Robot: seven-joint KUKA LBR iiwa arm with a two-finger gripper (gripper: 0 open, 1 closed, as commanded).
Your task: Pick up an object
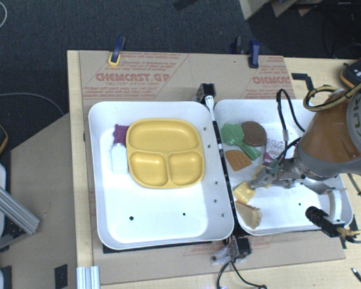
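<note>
From my seat at the remote console I see the two white bins side by side on the bench. The left bin (108, 221) holds a yellow divided plate (165, 151) with three compartments, lying flat in the upper half. Tucked against the plate's left edge are a purple item (120, 133) and, just below it, a small white bottle (118, 158) (pale enough that it nearly blends into the bin floor).

The right bin (289, 218) carries the clutter. Near its upper left sits a green piece (233, 133), touching a round brown object (253, 133) to its right. Below them lies an orange-brown wedge (237, 159). Further down, by the bin's left wall, are a pale yellow block (243, 192) and a tan crust-like piece (250, 214), close together.

The arm (331, 140) comes in from the right over the right bin, its orange band plain to see. The gripper (268, 174) is low inside that bin, its tip just right of the pale yellow block and below the orange-brown wedge. I cannot tell how the jaws stand, since the tip is a small tangle of metal and cable from this angle, and I see nothing clearly between them. All the candidate objects rest on the bin floors.
</note>
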